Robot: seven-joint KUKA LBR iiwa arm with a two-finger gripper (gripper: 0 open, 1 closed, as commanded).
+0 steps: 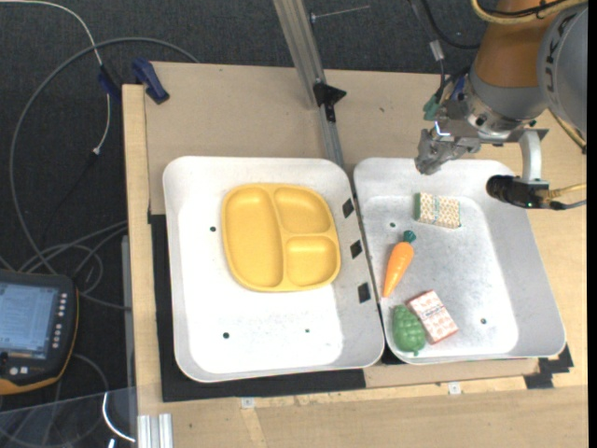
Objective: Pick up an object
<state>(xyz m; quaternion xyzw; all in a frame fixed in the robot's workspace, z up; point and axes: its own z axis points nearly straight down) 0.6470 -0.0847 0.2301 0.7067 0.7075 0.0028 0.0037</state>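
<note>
My gripper (428,161) hangs above the far left edge of the right bin (504,278), with nothing seen between its fingers. Just in front of it and to the right lies a small patterned packet (438,210). An orange carrot (398,263) with a green top rests near the bin's middle left. A green vegetable (408,329) and a red-and-white box (433,316) sit at the bin's near left corner.
The left bin (201,325) holds a yellow three-part plate (280,236). A metal post (303,45) slants up from between the bins. Black clips (354,247) line the gap between the two bins. Cables and a tablet (28,329) lie off the bench at left.
</note>
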